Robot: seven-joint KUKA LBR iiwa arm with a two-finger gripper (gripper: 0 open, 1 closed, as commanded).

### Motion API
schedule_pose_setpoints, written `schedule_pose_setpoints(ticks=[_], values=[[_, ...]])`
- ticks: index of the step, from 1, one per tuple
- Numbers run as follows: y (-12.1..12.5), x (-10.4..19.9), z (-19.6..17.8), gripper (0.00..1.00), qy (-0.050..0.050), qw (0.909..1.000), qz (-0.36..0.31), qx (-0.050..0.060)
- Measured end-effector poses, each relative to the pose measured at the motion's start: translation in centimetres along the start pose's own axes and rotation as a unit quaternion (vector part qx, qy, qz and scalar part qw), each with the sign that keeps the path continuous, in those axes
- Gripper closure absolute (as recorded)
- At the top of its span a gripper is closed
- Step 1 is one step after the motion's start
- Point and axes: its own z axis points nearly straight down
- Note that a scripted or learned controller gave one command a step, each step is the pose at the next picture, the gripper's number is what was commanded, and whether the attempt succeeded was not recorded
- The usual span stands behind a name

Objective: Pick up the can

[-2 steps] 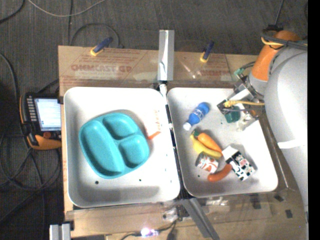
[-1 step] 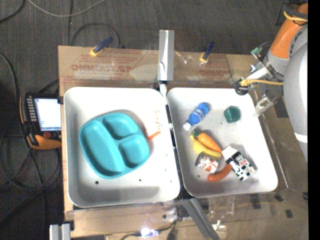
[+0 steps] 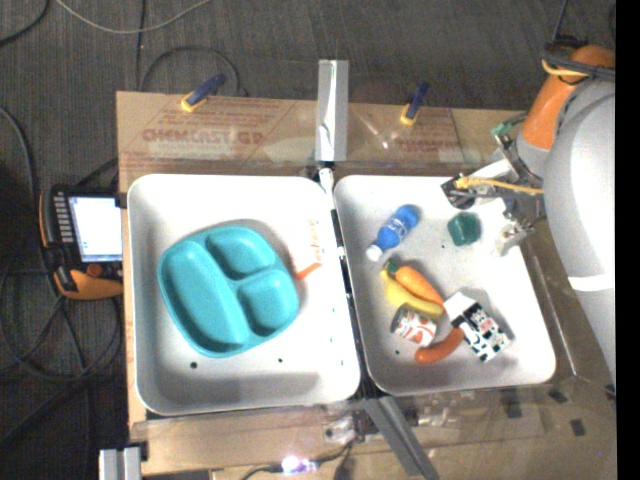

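The can (image 3: pixel 411 323), red and white, is being observed lying in the right bin (image 3: pixel 535 363), toward its near side. It is being crowded by neighbours: a carrot (image 3: pixel 417 282) and a banana (image 3: pixel 405 295) are lying just above it, touching or nearly so, and an orange sausage-shaped item (image 3: pixel 440 348) is resting against its lower right side. A black-and-white patterned carton (image 3: pixel 478 328) is lying just to its right. A blue bottle (image 3: pixel 394 230) is lying further up the bin, apart from the can, and a small teal cup (image 3: pixel 463 230) is sitting near the bin's far right corner.

The tool (image 3: pixel 505 200) is being held at the upper right rim of the right bin, near the teal cup and well apart from the can. How far it is open cannot be told from this view, and nothing is being seen in its hold. The arm (image 3: pixel 590 168) is being kept over the right edge of the table (image 3: pixel 200 128), judged to be leaving the bin contents unobstructed.

The left bin (image 3: pixel 150 368) is carrying a teal divided plate (image 3: pixel 230 288), not concerned in the task.

The grasp is judged as not yet begun. The clutter round the can is being noted as a risk to a clean approach.
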Motion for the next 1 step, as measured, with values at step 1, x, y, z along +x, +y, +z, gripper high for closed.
schedule_pose_setpoints(ticks=[1], values=[[-2.36,0.45,3.78,0.00,0.003,0.9999,0.012,-0.003]])
